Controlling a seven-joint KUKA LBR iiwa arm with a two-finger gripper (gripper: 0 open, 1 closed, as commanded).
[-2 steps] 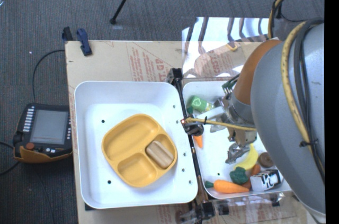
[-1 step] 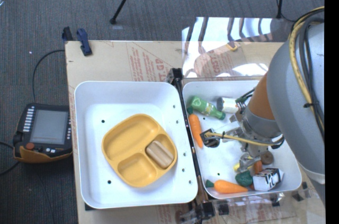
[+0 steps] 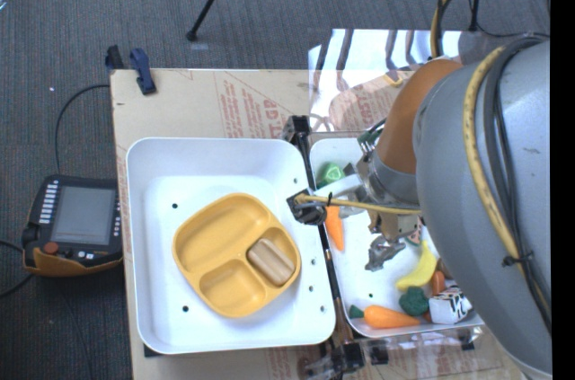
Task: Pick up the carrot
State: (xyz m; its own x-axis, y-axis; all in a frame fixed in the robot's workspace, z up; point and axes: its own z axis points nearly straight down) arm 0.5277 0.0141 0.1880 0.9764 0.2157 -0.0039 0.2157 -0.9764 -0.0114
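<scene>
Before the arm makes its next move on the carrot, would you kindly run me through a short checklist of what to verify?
1. Carrot located: ok, two carrots in the right bin, one by the left wall, another near the front.
2. Which carrot is the target: cannot tell.
3. Gripper above the right bin: ok.
4. Carrot between the fingers: not ok, none seen there.
5. Neighbours clear: not ok, broccoli and banana crowd the front carrot.

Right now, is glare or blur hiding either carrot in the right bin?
Camera view: no glare on either carrot; the upper carrot and the lower carrot read sharp and orange. Bright reflections sit on the shiny panel behind the right bin. The arm looms large and soft-edged, covering that bin's right side.
</scene>
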